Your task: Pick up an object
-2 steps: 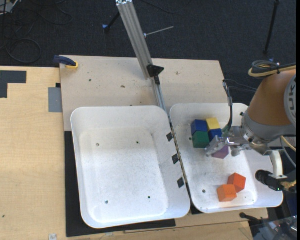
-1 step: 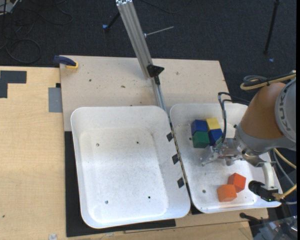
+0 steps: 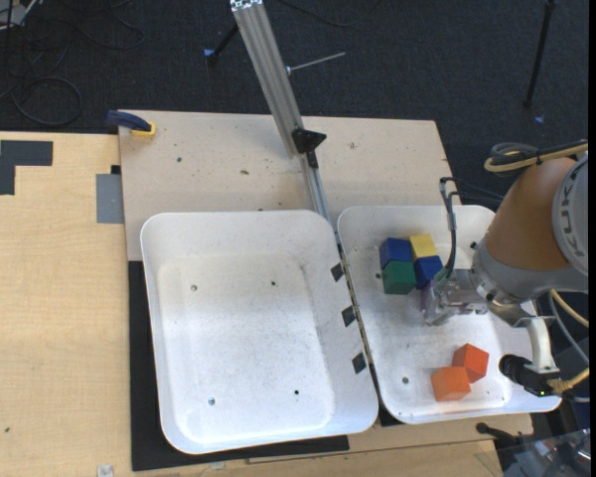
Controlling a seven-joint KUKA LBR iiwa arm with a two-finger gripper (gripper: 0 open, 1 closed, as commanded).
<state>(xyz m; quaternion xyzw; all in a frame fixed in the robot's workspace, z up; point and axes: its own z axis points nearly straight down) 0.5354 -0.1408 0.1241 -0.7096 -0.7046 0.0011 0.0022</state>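
Note:
In the right bin (image 3: 397,391) a cluster of cubes sits near the back: a blue cube (image 3: 395,251), a yellow cube (image 3: 423,245), a green cube (image 3: 398,276) and a second blue cube (image 3: 428,267). Two orange cubes lie near the front right, one (image 3: 471,361) slightly behind the other (image 3: 450,383). My gripper (image 3: 436,304) is lowered into the right bin just in front and to the right of the cluster, close to the second blue cube. Nothing shows between its fingers.
The left bin (image 3: 179,266) stands beside the right one, with small black clips (image 3: 346,315) along the shared rim. A slanted metal pole (image 3: 278,87) rises behind the bins. The arm's orange band (image 3: 536,217) hangs over the right bin's right edge.

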